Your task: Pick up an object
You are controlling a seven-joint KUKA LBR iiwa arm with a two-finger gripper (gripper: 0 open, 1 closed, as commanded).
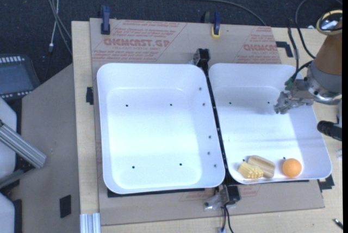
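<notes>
A: Looking from biggest down: the desk [60, 117] carries a brown board [163, 41] clamped at the back, and on it the left bin [157, 77] and the right bin [255, 77] side by side, their rims nearly touching.

B: And the arm [329, 60]?

A: It reaches over the right bin's far right part, gripper [285, 104] hanging above the white floor, well apart from the objects. Whether the fingers are parted or closed, I cannot tell.

B: The things to pick?

A: All at the right bin's near edge: a tan, rounded bread-like piece [262, 163], touching a yellow, ridged corn-like piece [250, 171] in front of it, and a small orange ball [292, 167] just beside them, to the right.
</notes>
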